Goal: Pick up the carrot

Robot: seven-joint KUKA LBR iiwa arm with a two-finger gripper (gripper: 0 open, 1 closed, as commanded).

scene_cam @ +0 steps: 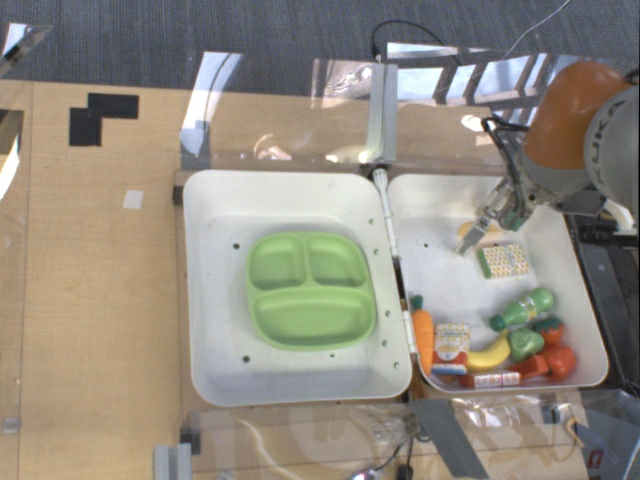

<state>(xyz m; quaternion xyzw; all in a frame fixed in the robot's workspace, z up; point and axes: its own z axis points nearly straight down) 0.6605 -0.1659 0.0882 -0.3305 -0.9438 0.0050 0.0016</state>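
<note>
Two shallow white bins are sitting side by side on a wooden bench, seen from above at a slant. The left bin is holding a green divided plate lying flat at its centre. A grey arm with an orange band is reaching in from the right, its gripper hovering over the upper part of the right bin; whether it is open or closed cannot be made out. The carrot is lying against that bin's left wall, near the front, touching a small carton. A banana, green and red toy foods and a patterned packet are lying nearby.
</note>
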